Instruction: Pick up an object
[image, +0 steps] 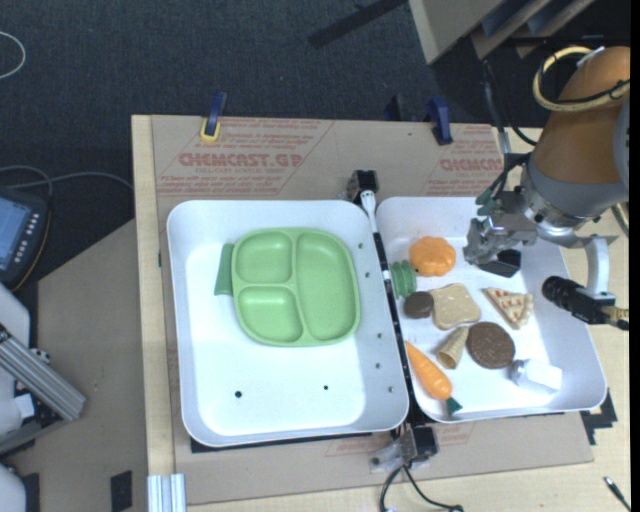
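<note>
Look at the right bin (585, 375): your toy foods lie there on its floor, the orange ball (433, 255) near the back edge, the carrot (430, 370) near the front. The gripper (490, 245) hangs low just beside the orange ball. You cannot tell how its jaws stand. Nothing looks lifted yet, so I think the picking is not done.
</note>
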